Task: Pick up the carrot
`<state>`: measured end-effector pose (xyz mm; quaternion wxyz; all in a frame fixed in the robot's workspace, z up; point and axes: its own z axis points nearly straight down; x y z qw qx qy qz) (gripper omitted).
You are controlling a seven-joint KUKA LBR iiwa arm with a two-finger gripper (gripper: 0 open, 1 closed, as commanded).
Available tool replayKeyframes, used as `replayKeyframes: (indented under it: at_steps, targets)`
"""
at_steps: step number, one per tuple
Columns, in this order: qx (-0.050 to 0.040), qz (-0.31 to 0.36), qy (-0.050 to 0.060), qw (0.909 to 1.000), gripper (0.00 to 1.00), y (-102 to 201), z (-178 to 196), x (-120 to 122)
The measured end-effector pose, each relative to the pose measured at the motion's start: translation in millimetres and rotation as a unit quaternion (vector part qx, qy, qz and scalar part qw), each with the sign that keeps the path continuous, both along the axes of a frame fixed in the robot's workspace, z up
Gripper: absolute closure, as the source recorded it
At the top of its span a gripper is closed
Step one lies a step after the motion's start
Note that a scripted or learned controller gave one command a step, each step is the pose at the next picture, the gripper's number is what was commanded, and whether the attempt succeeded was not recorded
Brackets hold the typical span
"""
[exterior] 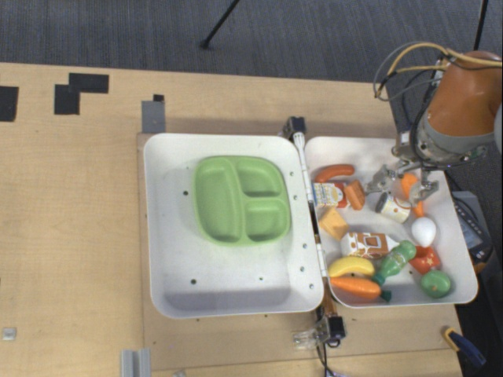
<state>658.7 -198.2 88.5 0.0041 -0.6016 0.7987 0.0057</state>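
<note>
the arm reaches down into the right bin (464,289), gripper (408,185) spread around an orange piece, carrot (357,287) well apart

Counts: 2 white bins, left bin (169,234) and right bin (464,285). 1 green divided plate (240,199). 1 carrot (357,287), 1 banana (351,267), 1 egg (424,231), 1 sausage (334,172), 1 cheese wedge (333,223), 1 milk carton (365,245), 1 green bottle (395,259), 1 tomato (424,259).

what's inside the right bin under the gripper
Beneath the gripper, in the right bin, an orange carrot-like piece shows between its fingers, beside a white egg. The rest of that piece is covered by the gripper.
</note>
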Motion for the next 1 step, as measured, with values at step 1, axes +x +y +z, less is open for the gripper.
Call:
replayKeyframes:
  at_steps: [1]
  targets:
    - [-0.0065,0.139,-0.005,0.9903,0.00,-6.7,131.2,11.5]
